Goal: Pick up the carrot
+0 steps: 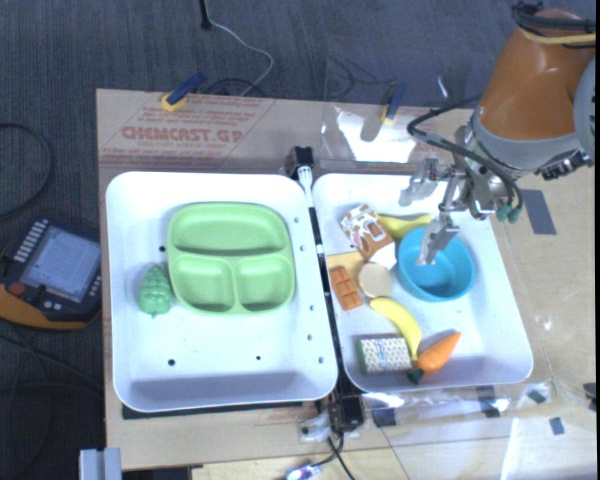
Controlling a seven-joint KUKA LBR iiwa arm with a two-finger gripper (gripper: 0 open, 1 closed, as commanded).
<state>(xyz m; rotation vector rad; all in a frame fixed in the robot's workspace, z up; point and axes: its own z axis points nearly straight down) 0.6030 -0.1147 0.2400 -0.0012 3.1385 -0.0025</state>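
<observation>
In the right white bin (510, 363), near its front wall, you see the orange carrot with a green stem (435, 353) beside a yellow banana (400, 320). Your tool (438, 238) hangs over the blue bowl (438, 268), fingers spread, pinching nothing.

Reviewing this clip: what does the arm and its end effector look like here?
The arm enters from the right: a broad orange band over a grey wrist section, with black cables looping beside it. Below sits the end effector, a metallic grey assembly with slim pale fingers and a small green spot on its side.
</observation>
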